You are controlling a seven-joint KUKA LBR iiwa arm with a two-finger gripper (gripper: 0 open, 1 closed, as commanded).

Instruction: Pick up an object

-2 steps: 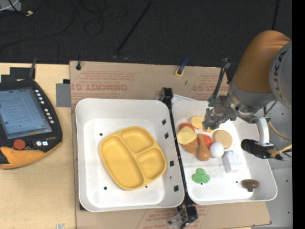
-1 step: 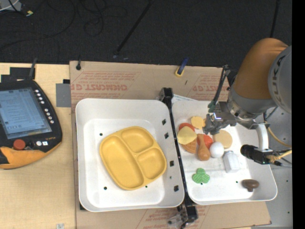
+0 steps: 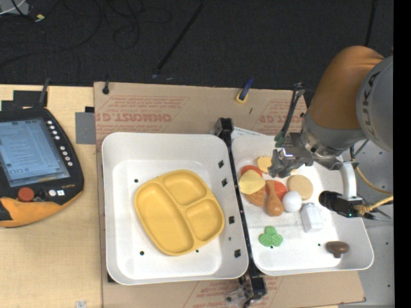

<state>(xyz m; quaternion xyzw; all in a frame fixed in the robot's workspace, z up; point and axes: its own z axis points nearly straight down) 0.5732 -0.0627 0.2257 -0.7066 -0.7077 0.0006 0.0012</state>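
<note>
Down at the near edge of the right bin (image 3: 359, 262), a small brown mushroom-shaped piece (image 3: 336, 248) sits in the corner, and a green leafy toy (image 3: 270, 238) lies off to its left on bare white floor. Up from there comes the cluster: a white egg (image 3: 292, 201) touching an orange drumstick-like piece (image 3: 274, 199), a pale clear-white block (image 3: 312, 218) just beside the egg, a round tan disc (image 3: 300, 187), a yellow wedge (image 3: 251, 184) overlapping a red piece (image 3: 249, 171), and another yellow bit (image 3: 264, 164) behind them.

And there is the arm (image 3: 350, 95), reaching in from the right, orange band bulging over the far side of that bin. Its gripper (image 3: 281, 165) hangs right over the back of the food pile, dark against the toys; whether its fingers are parted or closed cannot be told from this angle, and nothing is seen caught between them.

Over in the left bin (image 3: 119, 236), a yellow divided plate (image 3: 178, 211) lies flat, alone. Well left on the bench (image 3: 38, 255) rests a control pendant (image 3: 35, 162), screen lit.
</note>
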